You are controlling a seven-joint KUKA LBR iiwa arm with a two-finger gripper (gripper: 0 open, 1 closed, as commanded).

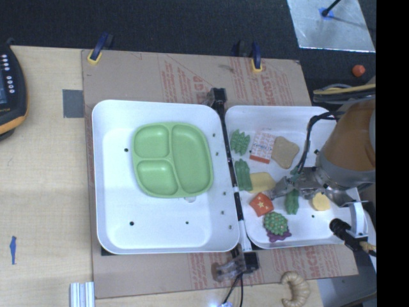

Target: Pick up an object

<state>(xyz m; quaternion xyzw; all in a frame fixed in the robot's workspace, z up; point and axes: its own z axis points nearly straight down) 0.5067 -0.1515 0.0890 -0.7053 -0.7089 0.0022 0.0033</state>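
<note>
My gripper (289,187) hangs low over the right bin (319,117), under the grey arm with its orange band (353,133). It sits just above a small dark green piece (292,203). Close to its left lie a yellow piece (261,181) and a red piece (261,203). A green and purple bunch (276,225) lies in front of it. A tan bread slice (284,151), a white and red packet (261,146) and two green vegetables (240,142) (243,171) lie farther back and left. A pale yellow piece (321,201) rests beside the wrist.
The left bin (115,229) holds a light green divided plate (172,158). Both bins rest on clamped cardboard (160,75). A black and orange pendant (9,88) lies at the far left of the bench. A tan curled object (295,288) lies in front of the right bin.
</note>
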